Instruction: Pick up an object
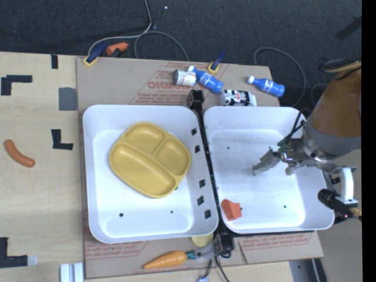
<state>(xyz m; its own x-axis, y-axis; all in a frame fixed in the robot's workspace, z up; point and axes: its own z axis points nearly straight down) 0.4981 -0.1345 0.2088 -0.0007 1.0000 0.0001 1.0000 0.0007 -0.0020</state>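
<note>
A small orange-red block point(231, 210) lies in the right bin point(252, 119), near its front left corner. My gripper point(275, 168) hangs over the middle right of that bin, up and to the right of the block and well apart from it. Its two grey fingers point(261, 167) are spread open and hold nothing. A yellow divided plate point(150, 158) rests in the left bin point(100, 175).
On the cardboard behind the bins lie two blue-and-white bottles point(208, 81) point(267, 86), a white one, and a small black-and-white box point(238, 97). A toy carrot point(166, 259) lies in front of the bins. A toy sausage point(19, 153) sits far left on the bench.
</note>
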